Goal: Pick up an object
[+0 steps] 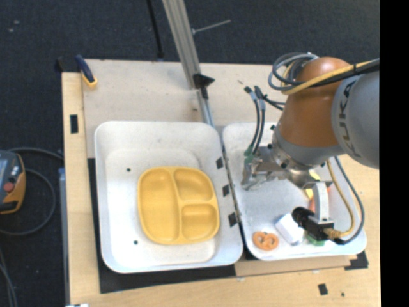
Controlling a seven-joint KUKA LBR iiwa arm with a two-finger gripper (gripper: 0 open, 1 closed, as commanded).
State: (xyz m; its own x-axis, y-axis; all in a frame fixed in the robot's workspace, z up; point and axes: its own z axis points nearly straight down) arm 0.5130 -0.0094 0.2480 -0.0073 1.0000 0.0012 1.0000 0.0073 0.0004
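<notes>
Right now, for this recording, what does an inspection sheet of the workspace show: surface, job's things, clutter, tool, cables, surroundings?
Surface: wooden bench bearing the left bin and the right bin, side by side.
Job's things: yellow divided plate in the left bin; orange ring piece, white block and small green piece in the right bin's near end.
Clutter: blue-and-yellow tool handle at the bench's far left corner.
Grippers: tool over the right bin's far left part, apart from the pieces.
Cables: grey loops on the arm; black cable on the floor at left.
Surroundings: dark floor, aluminium post, orange device at left.
</notes>
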